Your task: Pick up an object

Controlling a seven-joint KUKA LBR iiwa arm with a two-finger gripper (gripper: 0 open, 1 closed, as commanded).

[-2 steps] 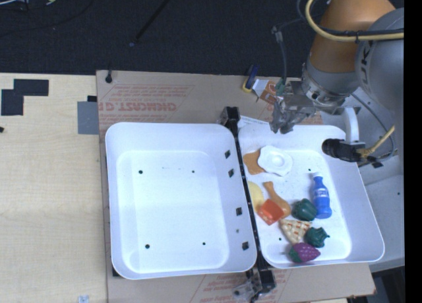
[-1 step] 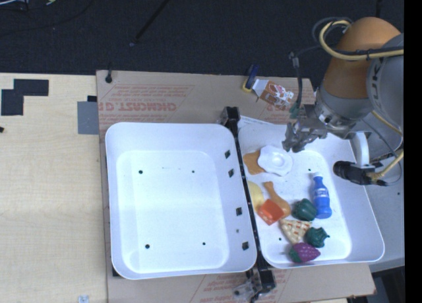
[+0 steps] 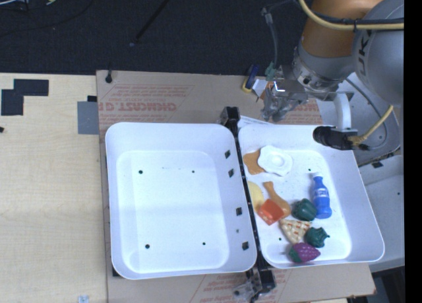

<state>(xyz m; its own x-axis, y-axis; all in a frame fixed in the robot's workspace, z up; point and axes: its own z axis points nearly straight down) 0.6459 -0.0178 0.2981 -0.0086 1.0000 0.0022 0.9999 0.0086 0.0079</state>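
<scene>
While the gripper [image 3: 280, 105] hangs above the far rim of the right bin [image 3: 359, 229], toys lie on that bin's floor — a fried egg [image 3: 274, 161], blue bottle [image 3: 321, 196], red piece [image 3: 270, 212], purple grapes [image 3: 303, 253]. Whether the claw is clenched, I cannot tell.

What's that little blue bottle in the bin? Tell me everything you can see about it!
The blue bottle is a small toy, likely plastic, with a white cap at its far end and a pale label around its middle. It lies on its side in the right bin, toward the bin's right wall. Its lower end sits against a dark green toy. Nothing grips it; the gripper is above the bin's far edge.
</scene>
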